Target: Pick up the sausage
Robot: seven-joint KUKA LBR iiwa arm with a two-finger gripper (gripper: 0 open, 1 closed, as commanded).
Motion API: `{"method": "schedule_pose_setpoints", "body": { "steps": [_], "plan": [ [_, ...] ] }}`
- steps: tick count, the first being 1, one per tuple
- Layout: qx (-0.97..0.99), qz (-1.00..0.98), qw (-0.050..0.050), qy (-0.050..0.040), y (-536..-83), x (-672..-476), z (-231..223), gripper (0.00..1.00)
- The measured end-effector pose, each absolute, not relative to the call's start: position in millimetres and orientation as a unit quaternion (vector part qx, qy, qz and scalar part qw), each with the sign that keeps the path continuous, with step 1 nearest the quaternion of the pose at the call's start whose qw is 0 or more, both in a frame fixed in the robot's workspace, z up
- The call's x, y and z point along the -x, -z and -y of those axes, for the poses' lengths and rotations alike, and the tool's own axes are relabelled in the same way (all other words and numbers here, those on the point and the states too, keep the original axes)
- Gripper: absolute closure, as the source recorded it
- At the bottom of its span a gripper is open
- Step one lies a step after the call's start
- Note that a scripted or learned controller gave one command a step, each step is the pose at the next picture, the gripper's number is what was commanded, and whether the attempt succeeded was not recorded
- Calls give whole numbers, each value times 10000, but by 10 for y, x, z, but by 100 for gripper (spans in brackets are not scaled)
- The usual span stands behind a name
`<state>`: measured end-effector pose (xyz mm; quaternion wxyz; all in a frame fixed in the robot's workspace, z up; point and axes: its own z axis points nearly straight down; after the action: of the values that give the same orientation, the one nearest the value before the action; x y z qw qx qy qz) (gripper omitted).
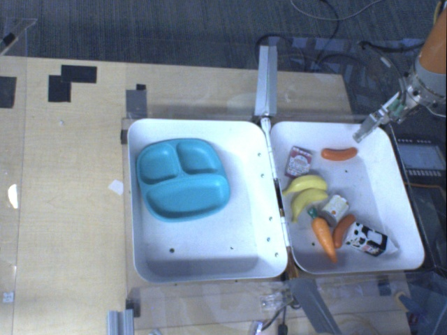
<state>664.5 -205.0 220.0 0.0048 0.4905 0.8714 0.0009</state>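
Observation:
The sausage (pixel 339 154) is a short orange-red link lying flat near the far edge of the right bin (pixel 391 187). My gripper (pixel 366 130) hangs slanted over that bin's far right corner, just above and to the right of the sausage and apart from it. Nothing shows in the gripper.
The right bin also holds a red-and-white packet (pixel 299 162), two bananas (pixel 307 192), a small white block (pixel 336 206), a carrot (pixel 323 236), a reddish-brown piece (pixel 343 229) and a black-and-white carton (pixel 367 239). A blue divided plate (pixel 183 178) lies in the left bin (pixel 209 257).

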Motion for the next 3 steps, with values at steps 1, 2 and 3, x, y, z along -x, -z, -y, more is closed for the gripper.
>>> {"method": "schedule_pose_setpoints", "body": {
  "steps": [1,2,3],
  "plan": [
    [-5079,-8614,20,-9,-954,-6628,2041,0],
    [-4979,-8672,47,-14,-2015,-6684,2025,0],
    [-4965,-8680,83,-27,-2130,-6707,2016,100]
  ]
}}
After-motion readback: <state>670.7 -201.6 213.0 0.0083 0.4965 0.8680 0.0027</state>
